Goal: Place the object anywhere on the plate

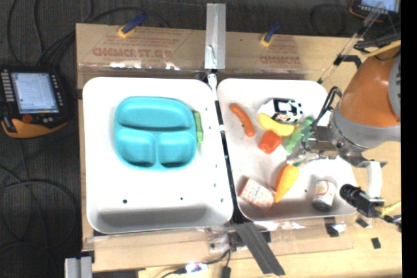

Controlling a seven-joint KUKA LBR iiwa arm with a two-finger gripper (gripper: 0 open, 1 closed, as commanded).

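**Bench and bins, arm over right bin**

Wooden bench (163, 49) on dark carpet (39, 23); cables and two pendant screens (31, 93) around it. Left bin (104, 205) holds the turquoise divided plate (155, 132). Right bin (260, 218) holds sausage (243, 119), banana (275, 124), red piece (269, 140), carrot (285, 182), small box (255, 193), can (322, 193). Gripper (306, 146) sits just above the carrot; finger state cannot be told.

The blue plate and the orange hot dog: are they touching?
Apart. The camera view shows the blue plate in the left bin and the orange hot dog in the right bin, with both bin walls between them.
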